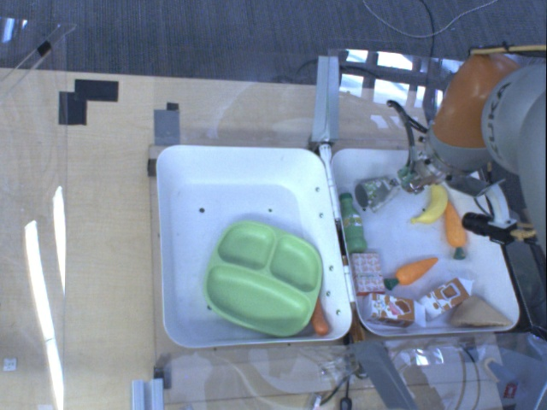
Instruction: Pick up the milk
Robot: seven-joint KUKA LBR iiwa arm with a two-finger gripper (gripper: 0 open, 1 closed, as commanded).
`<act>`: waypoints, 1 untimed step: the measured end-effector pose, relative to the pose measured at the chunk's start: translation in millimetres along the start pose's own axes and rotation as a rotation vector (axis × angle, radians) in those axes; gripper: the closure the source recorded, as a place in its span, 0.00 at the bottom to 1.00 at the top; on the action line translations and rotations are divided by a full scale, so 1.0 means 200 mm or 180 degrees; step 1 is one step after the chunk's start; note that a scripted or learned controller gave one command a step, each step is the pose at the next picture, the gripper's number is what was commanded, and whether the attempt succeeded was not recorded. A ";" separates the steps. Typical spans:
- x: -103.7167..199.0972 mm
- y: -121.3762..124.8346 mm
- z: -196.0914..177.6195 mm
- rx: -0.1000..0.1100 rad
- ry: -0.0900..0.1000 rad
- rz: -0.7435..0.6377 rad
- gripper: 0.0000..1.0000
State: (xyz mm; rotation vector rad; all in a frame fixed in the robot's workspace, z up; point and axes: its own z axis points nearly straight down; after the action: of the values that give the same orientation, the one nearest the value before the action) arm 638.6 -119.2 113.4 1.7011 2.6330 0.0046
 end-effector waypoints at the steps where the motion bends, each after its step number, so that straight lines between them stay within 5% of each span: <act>1: 0.18 -0.09 -0.08 -0.0002 0.0002 -0.0521 0.00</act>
State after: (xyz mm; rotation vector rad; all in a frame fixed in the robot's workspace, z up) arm 608.2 -94.4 129.6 1.4799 2.7633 0.0052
